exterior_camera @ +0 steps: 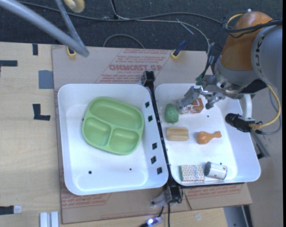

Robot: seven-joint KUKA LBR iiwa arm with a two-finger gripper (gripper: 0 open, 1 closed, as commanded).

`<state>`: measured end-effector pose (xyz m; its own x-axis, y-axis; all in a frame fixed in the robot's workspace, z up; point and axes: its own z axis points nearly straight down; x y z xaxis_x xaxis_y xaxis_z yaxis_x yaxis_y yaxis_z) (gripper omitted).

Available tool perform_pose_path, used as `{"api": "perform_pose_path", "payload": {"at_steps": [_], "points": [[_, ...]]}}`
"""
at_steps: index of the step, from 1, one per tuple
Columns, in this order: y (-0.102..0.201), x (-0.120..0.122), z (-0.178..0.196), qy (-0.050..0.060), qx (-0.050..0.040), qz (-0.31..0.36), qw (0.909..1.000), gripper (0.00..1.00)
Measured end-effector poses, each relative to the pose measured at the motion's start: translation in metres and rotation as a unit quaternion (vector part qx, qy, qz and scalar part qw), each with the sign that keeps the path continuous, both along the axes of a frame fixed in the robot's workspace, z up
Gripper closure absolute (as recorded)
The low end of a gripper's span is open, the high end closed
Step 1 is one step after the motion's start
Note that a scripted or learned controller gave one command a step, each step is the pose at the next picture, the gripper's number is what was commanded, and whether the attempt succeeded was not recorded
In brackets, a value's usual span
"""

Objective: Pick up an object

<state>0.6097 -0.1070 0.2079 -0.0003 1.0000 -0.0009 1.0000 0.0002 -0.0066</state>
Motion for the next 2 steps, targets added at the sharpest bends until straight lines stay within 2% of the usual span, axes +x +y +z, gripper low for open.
{"api": "perform_pose_path", "payload": {"at_steps": [1, 2], "points": [[-0.010, -0.002, -0.057, -0.001, -0.0002, 0.000, 1.0000, 0.00], [0.000, -0.007, -0.112, 0.000, 0.0001, 0.000, 1.0000, 0.00]]}}
